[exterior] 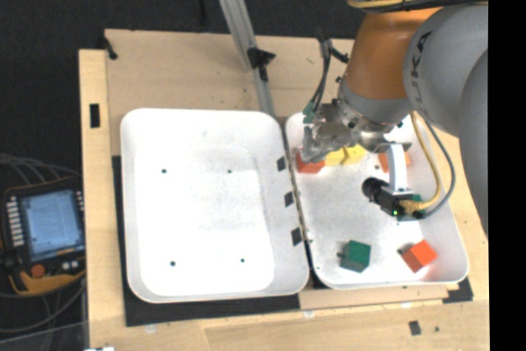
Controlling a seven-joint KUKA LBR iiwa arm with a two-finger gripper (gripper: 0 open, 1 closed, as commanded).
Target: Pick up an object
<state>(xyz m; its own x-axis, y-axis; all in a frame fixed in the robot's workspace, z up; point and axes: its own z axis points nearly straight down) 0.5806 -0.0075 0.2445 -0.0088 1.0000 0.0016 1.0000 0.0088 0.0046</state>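
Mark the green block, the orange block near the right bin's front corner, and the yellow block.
green block (pixel 355 256), camera view, its top face.
orange block (pixel 417 256), camera view, its top face.
yellow block (pixel 349 154), camera view, its exposed part.

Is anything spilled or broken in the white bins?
Nothing stands out. The green block, orange block, red block and yellow block all lie inside the right bin, none spilled onto the bench.

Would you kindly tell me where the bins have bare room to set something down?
The left bin is bare wall to wall. In the right bin, a patch is free between the red block and the green block. Its far end is crowded: the gripper hangs over the red block and a yellow block.
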